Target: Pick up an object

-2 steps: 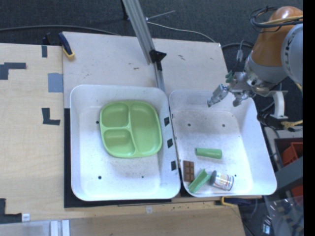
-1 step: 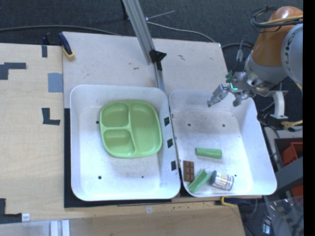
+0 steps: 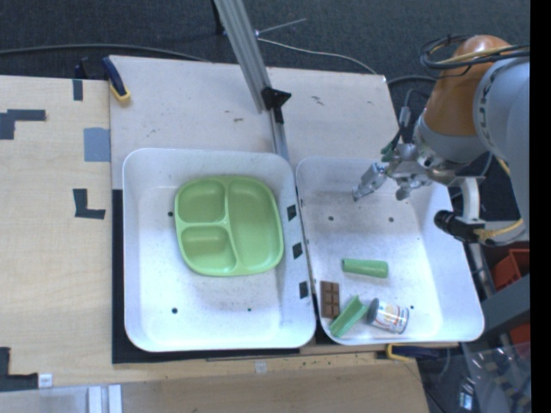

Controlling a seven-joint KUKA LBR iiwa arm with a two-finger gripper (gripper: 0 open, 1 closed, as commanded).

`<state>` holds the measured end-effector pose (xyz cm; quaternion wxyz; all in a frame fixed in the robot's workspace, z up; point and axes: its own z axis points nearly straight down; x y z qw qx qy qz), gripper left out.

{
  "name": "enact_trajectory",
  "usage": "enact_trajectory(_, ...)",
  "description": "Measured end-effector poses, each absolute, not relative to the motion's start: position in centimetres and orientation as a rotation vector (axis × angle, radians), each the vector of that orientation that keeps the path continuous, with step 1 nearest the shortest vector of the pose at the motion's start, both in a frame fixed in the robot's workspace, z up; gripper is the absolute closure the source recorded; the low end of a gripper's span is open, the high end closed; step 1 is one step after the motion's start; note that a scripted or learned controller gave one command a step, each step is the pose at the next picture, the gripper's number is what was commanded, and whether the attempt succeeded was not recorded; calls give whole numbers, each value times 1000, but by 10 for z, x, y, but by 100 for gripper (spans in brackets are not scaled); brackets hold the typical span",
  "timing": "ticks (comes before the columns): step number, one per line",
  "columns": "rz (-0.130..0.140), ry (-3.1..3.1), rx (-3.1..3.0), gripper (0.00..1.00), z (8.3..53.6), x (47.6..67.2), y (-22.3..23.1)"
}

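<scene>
The right bin [image 3: 448, 256] holds a green cylinder [image 3: 365, 268] near its middle. Along its front lie a brown chocolate-like bar [image 3: 330, 298], a flat green block [image 3: 347, 316] and a small tin can [image 3: 389, 317] on its side. My gripper [image 3: 380, 184] hangs over the far part of the right bin, well above and behind these objects. Its fingers stand apart, one to the left [image 3: 365, 186] and one to the right [image 3: 403, 191], with nothing between them.
The left bin [image 3: 142, 231] holds a green divided plate [image 3: 230, 224]. A metal pole [image 3: 250, 46] slants down to the gap between the bins. A yellow and blue clamp [image 3: 115, 79] sits at the bench's far left. Cables trail behind the bench.
</scene>
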<state>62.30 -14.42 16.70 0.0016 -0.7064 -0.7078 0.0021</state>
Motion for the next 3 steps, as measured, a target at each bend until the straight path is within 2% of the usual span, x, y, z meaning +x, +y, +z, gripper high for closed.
enact_trajectory(1, 8, -2220, -2216, 0, 115, 619, -134)
enact_trajectory(2, 4, -2223, -2219, 0, 87, 618, -133)
enact_trajectory(3, 3, -2225, -2217, 100, 98, 619, -132)
